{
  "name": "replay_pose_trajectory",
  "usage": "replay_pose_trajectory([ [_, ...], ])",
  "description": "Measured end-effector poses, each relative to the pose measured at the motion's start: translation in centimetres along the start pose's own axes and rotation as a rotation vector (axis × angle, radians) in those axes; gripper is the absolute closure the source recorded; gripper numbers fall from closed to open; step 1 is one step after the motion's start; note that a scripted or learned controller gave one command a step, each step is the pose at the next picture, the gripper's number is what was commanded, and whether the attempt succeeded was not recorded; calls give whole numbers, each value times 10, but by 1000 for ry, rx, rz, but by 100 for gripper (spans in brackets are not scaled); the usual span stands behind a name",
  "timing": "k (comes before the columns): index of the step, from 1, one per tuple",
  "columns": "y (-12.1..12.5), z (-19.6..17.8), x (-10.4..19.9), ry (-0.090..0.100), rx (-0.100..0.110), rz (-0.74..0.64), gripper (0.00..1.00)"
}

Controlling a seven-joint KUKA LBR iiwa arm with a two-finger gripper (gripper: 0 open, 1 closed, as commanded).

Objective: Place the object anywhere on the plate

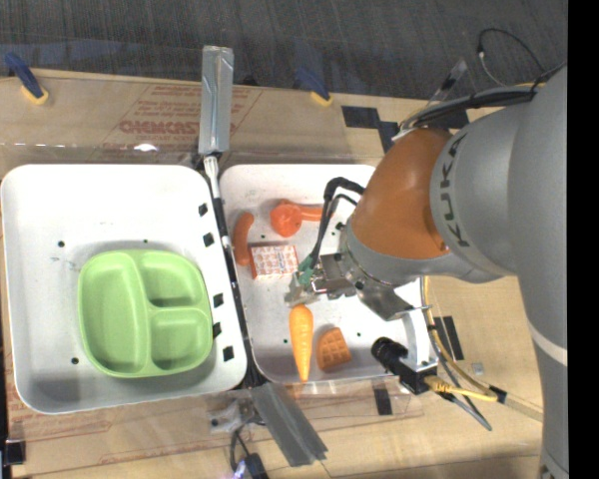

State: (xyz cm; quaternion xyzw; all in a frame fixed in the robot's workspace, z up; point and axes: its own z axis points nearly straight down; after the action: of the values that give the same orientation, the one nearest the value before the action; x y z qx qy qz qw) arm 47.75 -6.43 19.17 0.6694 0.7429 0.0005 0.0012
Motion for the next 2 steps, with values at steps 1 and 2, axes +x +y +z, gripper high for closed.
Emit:
replay_pose_trajectory([
  [1, 31, -32, 88, 3, 6, 4, 100],
  [2, 33, -58, 155, 2, 6, -72, 100],
])
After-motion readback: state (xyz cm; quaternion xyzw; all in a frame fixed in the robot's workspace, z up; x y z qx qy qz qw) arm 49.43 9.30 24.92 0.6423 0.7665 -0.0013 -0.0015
